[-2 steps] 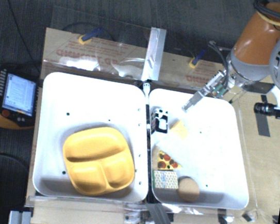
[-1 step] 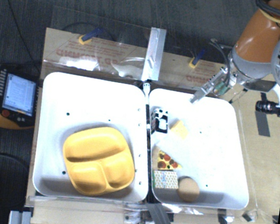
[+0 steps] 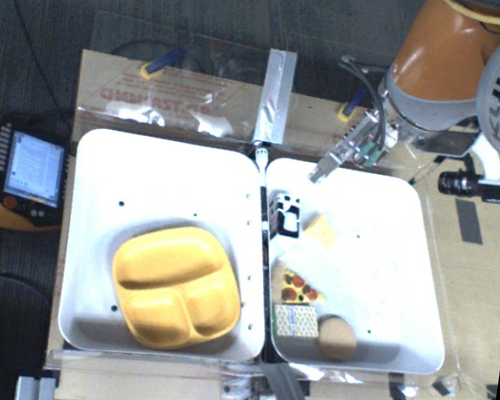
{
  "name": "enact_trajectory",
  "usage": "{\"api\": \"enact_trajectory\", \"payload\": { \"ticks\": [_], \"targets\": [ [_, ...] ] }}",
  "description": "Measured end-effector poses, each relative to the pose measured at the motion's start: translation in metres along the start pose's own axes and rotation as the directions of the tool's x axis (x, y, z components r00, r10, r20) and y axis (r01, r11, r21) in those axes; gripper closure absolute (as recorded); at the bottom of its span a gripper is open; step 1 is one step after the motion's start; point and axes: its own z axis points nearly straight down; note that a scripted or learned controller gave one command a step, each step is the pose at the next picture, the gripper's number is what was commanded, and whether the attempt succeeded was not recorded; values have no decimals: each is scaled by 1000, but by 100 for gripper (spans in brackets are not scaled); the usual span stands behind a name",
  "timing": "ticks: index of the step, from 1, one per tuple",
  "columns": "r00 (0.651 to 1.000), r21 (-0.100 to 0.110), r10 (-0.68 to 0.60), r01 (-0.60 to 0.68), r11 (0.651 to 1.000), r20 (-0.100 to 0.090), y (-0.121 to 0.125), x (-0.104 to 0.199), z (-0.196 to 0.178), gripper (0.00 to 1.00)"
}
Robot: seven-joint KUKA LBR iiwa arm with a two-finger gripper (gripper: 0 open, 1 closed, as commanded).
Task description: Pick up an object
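Observation:
The right bin holds several small objects along its left side. A black-and-white item lies beside a pale yellow wedge. Nearer the front lie a pizza-slice toy, a patterned square block and a brown round piece. My gripper hangs over the far left corner of the right bin, tilted down-left and raised above the items. It touches none of them, and nothing shows in it.
A yellow divided plate fills the near middle of the left bin. A handheld pendant with a lit screen sits left of the bench. A strip of tape runs behind the bins' shared wall.

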Motion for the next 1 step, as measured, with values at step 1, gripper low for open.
{"api": "enact_trajectory", "payload": {
  "ticks": [1],
  "targets": [
    [997, 2, 76, -76, 997, -3, 8, 82, 28, 100]
  ]
}}
